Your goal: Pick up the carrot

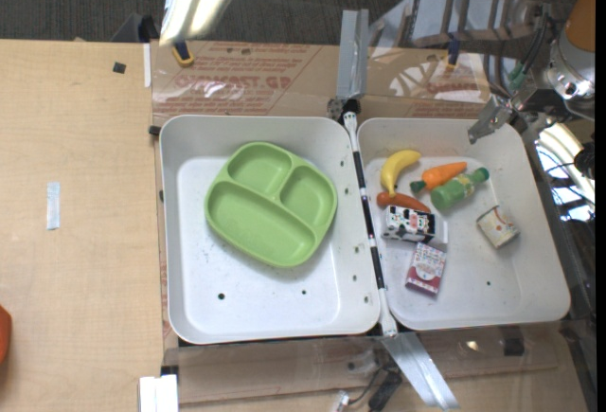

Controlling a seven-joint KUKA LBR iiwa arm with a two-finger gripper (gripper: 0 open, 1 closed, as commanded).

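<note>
Two shallow white bins are seen side by side on the bench, with the left bin (180,240) taken up by a green divided plate (272,203) lying flat near its middle. In the right bin (544,292) a small group of items is gathered toward the upper left part. The carrot (443,174) is found there, lying on its side between a yellow banana (399,168) to its left and a green bottle (458,189) just below and to its right; the carrot and bottle appear to be touching or very nearly so. Below the banana, a small reddish piece (403,202) is seen next to a black-and-white carton (409,224), and a red-and-white packet (427,268) is placed further down. A small tan box (497,226) is set apart toward the right side of the bin. The gripper (488,123) is located over the upper right rim of the right bin, above and to the right of the carrot and well apart from it. Nothing is seen between its fingers; how far they are spread cannot be told from this view. The grey arm (568,69) is seen entering from the right edge.
</note>
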